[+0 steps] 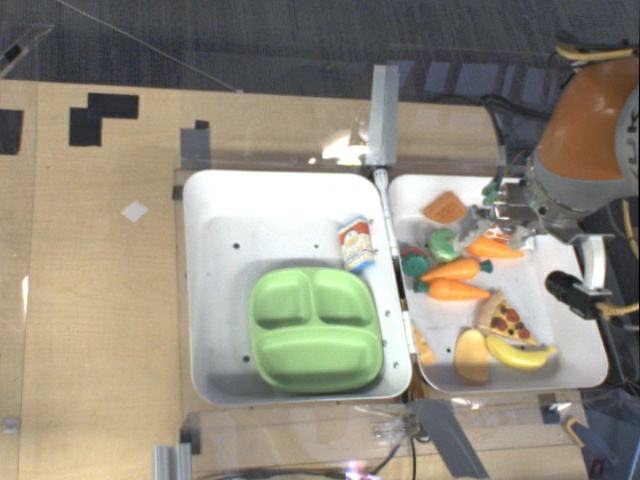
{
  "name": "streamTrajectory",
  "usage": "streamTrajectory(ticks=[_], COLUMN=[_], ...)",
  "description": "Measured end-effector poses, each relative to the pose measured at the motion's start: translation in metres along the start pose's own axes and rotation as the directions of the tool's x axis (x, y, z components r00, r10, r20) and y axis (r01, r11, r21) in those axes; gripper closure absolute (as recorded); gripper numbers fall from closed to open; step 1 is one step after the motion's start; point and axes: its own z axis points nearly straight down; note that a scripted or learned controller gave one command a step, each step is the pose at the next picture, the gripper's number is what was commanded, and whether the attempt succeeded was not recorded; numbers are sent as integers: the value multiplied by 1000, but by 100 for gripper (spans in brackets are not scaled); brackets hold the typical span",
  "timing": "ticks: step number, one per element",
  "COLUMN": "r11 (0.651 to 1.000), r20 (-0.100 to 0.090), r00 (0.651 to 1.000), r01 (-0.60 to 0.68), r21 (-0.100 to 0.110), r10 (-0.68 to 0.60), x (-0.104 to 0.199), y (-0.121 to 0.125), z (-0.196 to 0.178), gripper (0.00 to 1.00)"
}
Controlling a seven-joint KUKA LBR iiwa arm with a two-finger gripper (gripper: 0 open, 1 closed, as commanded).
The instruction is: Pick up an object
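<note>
Arm [590, 118] enters from the right, over the right bin [590, 373]; gripper [497, 218] low at the bin's upper middle, above the carrots. Whether the jaws are spread or closed: cannot tell, the metal parts blur together; nothing clearly sits between them. The tip appears to overlap the top carrot [497, 249]; contact not certain.

Right bin holds 3 carrots in a loose stack: the top one beside the gripper, a middle carrot [456, 268] with a green tip, a lower carrot [458, 290] just beneath; a green item [441, 240] and a small red-green item [413, 263] to their left, hard to identify; an orange wedge [445, 208] near the far wall; pizza slice [503, 318], banana [518, 353] and a yellow-brown lump [472, 356] toward the near side.

Left bin [230, 208]: green tray [315, 330] with 3 compartments; small carton [357, 245] by the divider.

Arm body cut off at the right edge; tabletop [90, 298] pale wood.
</note>
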Motion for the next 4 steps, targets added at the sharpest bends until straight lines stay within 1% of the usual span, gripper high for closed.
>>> streamTrajectory(ticks=[1,2,3,4], r11=[997,975,976,988], r20=[0,1,0,-2], r00=[997,975,976,988], r01=[-75,-222,-216,-154], r21=[-1,-2,0,15], r10=[75,222,216,154], x=[-26,-31,-14,-19], y=[4,46,4,51], z=[118,36,117,125], gripper=[0,0,0,0])
